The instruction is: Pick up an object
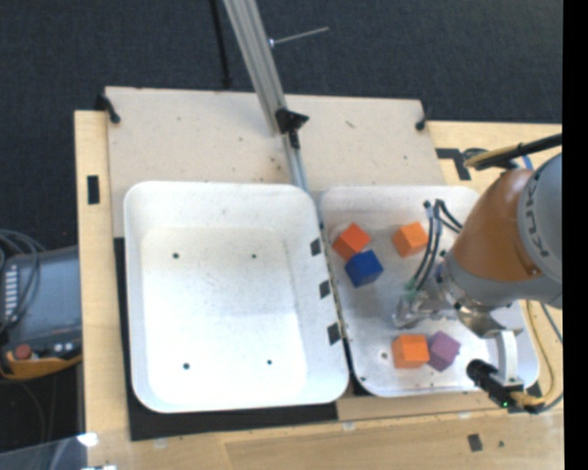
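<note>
From where I stand, the arm (505, 233) has its wrist low over the right bin (372, 204), so I judge the step in hand to be the approach: it is choosing or descending on a block, and nothing is lifted yet. The gripper (419, 309) is seen from above, under cables and the wrist body, and I cannot tell its state. I see no block in it.

The nearest candidates are the orange block (410, 351) and the purple block (443, 349), which touch each other just beside the gripper, toward the near wall of the bin. Because they sit together, I think the next move needs a descent exactly on one of them, or the other one may be pushed aside. Farther off in the same bin are three more: an orange block (351, 239) touching a blue block (364, 267), and another orange block (409, 238) alone, close to the arm's cables.

Now the surroundings, from big to small. A dark carpet (98, 27) covers the floor around the wooden bench (225, 448). On the bench lies a pale board (206, 135), and on it the left bin (225, 292), white with a few dark dots. A metal pole (260, 57) rises at a slant behind the bins. At the left edge is a grey box (39, 302) with cables.
</note>
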`<state>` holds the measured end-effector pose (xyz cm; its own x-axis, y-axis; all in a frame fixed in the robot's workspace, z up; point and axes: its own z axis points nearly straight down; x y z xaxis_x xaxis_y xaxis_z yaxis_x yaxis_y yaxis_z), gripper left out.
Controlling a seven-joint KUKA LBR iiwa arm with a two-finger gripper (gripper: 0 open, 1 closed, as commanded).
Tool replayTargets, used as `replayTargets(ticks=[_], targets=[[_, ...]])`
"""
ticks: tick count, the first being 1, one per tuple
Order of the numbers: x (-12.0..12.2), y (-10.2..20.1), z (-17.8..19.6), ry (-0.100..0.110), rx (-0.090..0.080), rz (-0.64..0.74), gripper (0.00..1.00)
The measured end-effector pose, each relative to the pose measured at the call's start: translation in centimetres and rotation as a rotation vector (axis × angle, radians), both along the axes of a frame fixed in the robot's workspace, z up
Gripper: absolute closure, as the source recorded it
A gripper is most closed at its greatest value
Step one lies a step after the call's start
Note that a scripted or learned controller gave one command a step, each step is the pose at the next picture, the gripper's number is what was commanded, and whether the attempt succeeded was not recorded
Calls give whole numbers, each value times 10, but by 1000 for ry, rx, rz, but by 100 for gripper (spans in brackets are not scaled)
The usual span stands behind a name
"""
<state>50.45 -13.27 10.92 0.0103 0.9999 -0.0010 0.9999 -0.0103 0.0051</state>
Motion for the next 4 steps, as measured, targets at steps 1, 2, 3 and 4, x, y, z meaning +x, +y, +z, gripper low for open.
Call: replayTargets(ticks=[1,2,3,4], targets=[[-7,-6,58,-2,-1,2,100],[-5,-7,94,-1,-1,14,100],[11,34,94,3,2,17,100],[24,82,91,3,2,18,100]])
